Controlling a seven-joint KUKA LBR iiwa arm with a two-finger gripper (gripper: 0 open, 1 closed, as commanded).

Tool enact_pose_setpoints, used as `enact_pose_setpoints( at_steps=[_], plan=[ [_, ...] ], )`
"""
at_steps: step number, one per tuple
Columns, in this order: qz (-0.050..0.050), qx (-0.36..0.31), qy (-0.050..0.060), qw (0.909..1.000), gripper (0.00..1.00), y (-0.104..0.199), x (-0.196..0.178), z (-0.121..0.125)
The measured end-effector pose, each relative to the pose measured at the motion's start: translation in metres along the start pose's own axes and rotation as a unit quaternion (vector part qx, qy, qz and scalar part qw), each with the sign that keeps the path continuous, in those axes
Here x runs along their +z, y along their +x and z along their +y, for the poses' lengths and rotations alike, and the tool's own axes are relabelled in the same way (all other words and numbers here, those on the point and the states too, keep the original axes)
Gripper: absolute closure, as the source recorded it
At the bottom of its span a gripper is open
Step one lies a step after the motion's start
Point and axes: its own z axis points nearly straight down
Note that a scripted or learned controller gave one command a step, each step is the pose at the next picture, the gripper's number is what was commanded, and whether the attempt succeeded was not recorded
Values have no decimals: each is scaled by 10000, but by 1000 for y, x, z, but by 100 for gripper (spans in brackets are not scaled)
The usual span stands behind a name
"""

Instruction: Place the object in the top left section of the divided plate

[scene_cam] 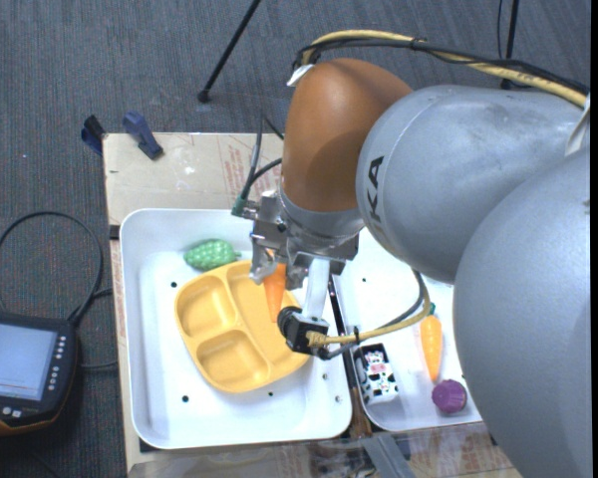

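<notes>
A yellow divided plate (219, 332) lies in the left white bin (154, 406). My gripper (276, 275) hangs over the plate's upper right part, shut on a small orange carrot (275, 293) that points down between its fingers. The carrot's tip is just above or touching the plate's far right compartment; I cannot tell which. The grey arm and its orange band hide the bin's back right corner.
A green knobbly object (209, 255) lies in the left bin just behind the plate. The right bin (409, 421) holds a second carrot (432, 347), a purple object (448, 396) and a cow-patterned box (379, 374). A black cable loops over the plate's right edge.
</notes>
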Motion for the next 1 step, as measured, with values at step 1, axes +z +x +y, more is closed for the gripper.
enact_pose_setpoints(
  at_steps=[1],
  plan=[
    [10, 1911, 6, 9816, 100, 18, 49, -18]
  ],
)
